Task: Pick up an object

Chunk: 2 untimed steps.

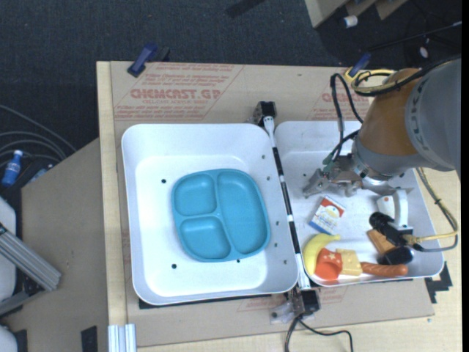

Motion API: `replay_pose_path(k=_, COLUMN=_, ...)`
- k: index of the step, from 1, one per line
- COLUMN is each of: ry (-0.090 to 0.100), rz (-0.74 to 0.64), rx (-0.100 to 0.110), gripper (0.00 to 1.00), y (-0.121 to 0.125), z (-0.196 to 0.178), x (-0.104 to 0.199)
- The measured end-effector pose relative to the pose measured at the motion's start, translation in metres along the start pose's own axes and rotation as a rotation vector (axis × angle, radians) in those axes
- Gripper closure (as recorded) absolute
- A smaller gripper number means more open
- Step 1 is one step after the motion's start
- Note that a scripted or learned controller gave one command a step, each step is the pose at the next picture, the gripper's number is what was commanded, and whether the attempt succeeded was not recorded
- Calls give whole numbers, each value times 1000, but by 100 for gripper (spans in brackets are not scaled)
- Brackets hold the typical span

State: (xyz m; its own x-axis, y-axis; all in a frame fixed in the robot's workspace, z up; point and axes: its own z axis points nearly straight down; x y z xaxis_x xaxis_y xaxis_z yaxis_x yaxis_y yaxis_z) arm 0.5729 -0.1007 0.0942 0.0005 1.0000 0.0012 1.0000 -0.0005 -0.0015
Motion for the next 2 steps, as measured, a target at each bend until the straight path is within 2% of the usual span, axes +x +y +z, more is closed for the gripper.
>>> replay_pose_path(k=1, ry=0, rz=1, rx=2, gripper=0, y=-95, z=10, x=2)
replay_pose_path(k=2, ry=-1, rz=1, rx=-2, gripper=100, y=-94, z=0, x=2)
